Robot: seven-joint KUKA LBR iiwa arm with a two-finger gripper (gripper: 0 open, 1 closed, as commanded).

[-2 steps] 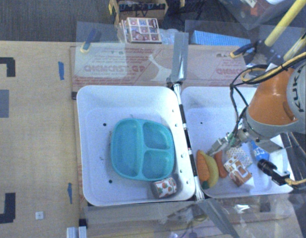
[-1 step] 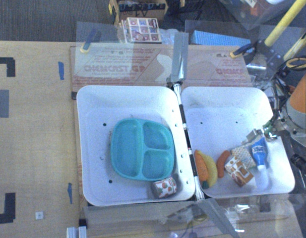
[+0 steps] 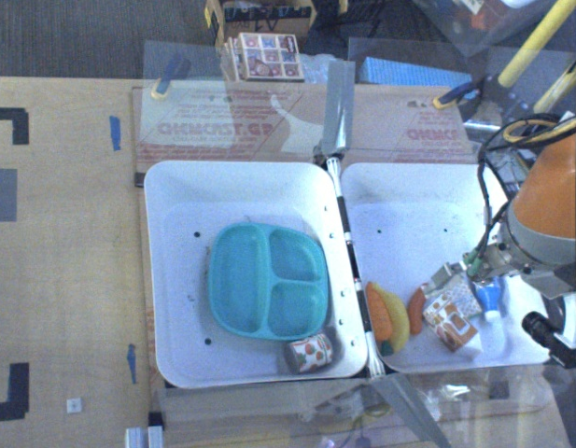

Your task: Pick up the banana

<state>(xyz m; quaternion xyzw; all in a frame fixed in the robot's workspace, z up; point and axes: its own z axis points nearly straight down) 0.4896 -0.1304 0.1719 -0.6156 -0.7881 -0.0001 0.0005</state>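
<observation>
The banana [image 3: 396, 315], yellow with a greenish tip, lies in the front left corner of the right bin [image 3: 409, 203]. It rests between an orange carrot-like piece [image 3: 377, 312] and a small red item [image 3: 416, 310]. My gripper [image 3: 476, 265] hangs over the right part of that bin, above a patterned carton [image 3: 453, 312], roughly a hand's width to the right of the banana. The grey wrist and the orange band [image 3: 552, 189] cover the gripper's upper part.
A blue-and-white bottle [image 3: 491, 302] lies beside the carton. The left bin [image 3: 175, 250] holds a teal divided plate [image 3: 269, 281] and a small spotted can [image 3: 311, 352] at its front wall. A ridge [image 3: 346, 250] separates the bins. Cables run at the right.
</observation>
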